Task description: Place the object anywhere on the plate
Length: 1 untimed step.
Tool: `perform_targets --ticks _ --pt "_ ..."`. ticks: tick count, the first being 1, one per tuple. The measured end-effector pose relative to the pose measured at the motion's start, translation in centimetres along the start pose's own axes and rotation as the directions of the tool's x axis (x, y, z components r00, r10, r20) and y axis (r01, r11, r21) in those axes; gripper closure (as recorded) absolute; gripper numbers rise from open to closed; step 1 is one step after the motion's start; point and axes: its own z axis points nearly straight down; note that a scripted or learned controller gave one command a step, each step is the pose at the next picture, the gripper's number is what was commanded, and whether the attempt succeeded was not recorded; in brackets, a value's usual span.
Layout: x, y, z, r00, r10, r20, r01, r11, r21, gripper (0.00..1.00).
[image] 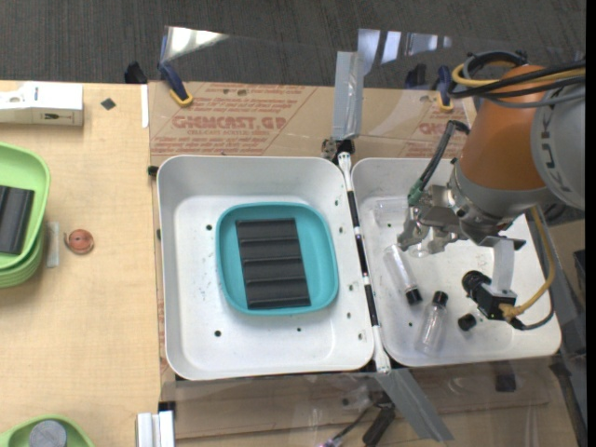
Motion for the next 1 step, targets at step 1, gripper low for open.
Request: perform_targets --ticks 1 --pt "-0.02 0.01 -0.01 1.0 0.0 0.0 0.0 1.0 -0.001 0.0"
